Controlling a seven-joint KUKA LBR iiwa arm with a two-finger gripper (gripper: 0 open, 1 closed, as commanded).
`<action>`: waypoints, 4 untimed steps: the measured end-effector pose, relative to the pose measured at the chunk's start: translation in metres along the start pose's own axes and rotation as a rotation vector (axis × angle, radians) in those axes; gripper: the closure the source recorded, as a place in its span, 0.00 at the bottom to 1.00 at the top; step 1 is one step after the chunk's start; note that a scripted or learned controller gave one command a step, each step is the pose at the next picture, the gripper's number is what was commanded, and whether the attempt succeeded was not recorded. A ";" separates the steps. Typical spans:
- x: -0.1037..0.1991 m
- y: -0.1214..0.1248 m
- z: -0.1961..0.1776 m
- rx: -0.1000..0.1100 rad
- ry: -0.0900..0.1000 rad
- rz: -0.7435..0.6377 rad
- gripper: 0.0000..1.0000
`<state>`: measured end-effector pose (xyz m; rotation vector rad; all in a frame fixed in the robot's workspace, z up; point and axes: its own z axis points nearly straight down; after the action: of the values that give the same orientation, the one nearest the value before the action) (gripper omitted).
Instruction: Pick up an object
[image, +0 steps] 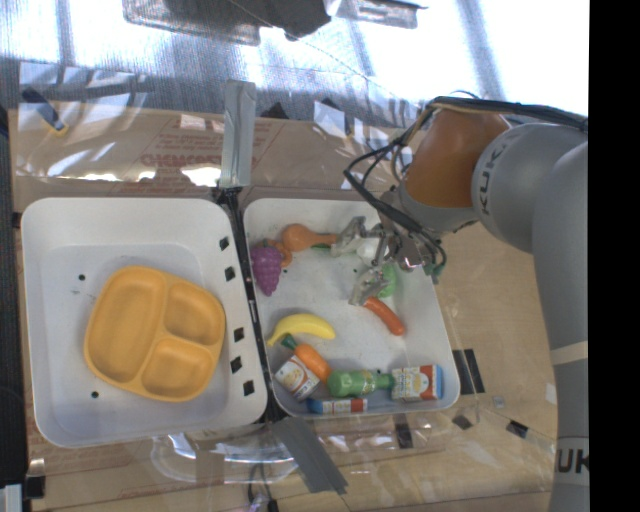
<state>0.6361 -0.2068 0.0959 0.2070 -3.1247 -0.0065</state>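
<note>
My gripper (358, 264) hangs over the upper right part of the right bin (432, 330), open, with nothing between its fingers. One fingertip (350, 237) points toward an orange gourd (298, 238). The other fingertip (363, 290) sits just left of a small green item (388, 282) and above an orange-red carrot (386, 316). Purple grapes (266, 267) lie at the bin's left wall and a banana (303, 327) lies in the middle. Part of the bin's top right corner is hidden by the wrist.
Along the right bin's near edge lie an orange-capped bottle (298, 370), a green bottle (357, 382), a small carton (416, 381) and a blue item (335, 406). The left bin (50, 250) holds a yellow divided tray (155, 332). Cables (375, 165) loop off the wrist.
</note>
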 end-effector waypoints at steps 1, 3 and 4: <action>0.054 0.006 0.003 0.003 -0.012 0.217 0.00; 0.057 0.003 -0.130 0.008 -0.024 0.334 1.00; 0.094 0.069 -0.099 0.003 -0.010 0.141 1.00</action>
<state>0.5348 -0.1514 0.1960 -0.0132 -3.1411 -0.0014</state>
